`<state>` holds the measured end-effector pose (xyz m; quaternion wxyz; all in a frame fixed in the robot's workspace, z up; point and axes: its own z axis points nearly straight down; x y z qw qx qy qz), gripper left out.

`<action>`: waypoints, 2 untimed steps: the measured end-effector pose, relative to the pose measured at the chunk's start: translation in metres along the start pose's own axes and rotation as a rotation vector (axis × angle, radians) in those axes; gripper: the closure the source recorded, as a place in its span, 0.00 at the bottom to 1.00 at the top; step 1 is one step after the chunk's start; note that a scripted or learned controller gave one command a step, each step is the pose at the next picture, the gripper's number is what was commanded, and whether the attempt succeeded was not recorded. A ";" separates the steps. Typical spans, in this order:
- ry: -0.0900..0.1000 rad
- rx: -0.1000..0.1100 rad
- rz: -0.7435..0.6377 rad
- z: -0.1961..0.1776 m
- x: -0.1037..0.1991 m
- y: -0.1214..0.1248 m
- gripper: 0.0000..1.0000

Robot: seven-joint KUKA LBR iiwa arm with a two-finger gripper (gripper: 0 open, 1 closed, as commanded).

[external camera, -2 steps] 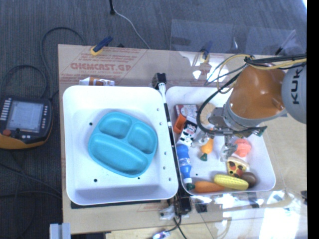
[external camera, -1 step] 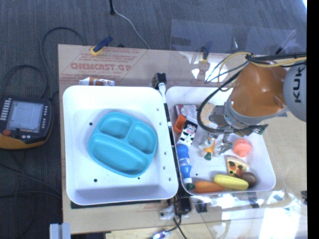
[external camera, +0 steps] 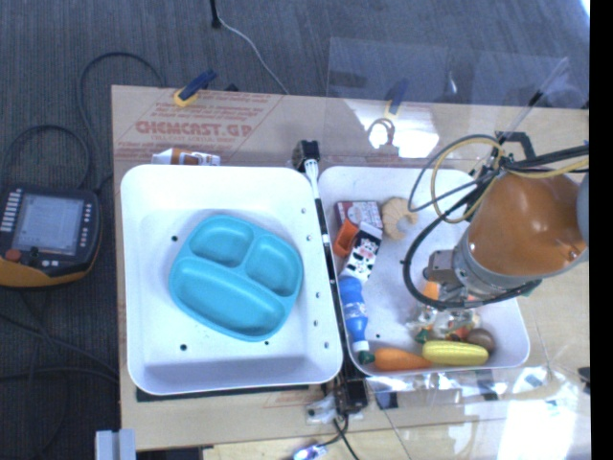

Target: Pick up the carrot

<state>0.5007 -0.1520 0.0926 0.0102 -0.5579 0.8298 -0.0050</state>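
Carrot [external camera: 400, 359], a short orange tapered plastic one, lies against the near wall of the right-hand shallow white bin [external camera: 513, 351], its thick end toward the bin's left corner. Taking the carrot as the landmark: touching its tip on the right is a yellow plastic corn cob or banana shape [external camera: 455, 354], and just behind that sits a small brown rounded piece [external camera: 481, 339] with a jumble of tiny coloured toys. Just left of the carrot and running away from it stands a blue plastic bottle [external camera: 352, 311] along the bin's dividing wall.

Behind and to the right of the carrot, the pincer [external camera: 448, 307] hangs under the grey arm's orange band [external camera: 522, 228], over the toy jumble, not over the carrot. I cannot tell whether it is released or clenched; the wrist hides it, and nothing is visibly grasped.

The likely trouble: the carrot is hemmed by wall, yellow piece and bottle, so a descent could close on the yellow piece instead, or strike the bin wall. Looping black cables [external camera: 431, 209] beyond might also snag.

Farther left, the other white bin [external camera: 144, 257] carries a blue divided tray [external camera: 237, 274].
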 end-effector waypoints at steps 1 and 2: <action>0.011 0.007 -0.269 0.000 -0.010 0.013 1.00; 0.009 0.007 -0.269 -0.010 -0.013 0.012 1.00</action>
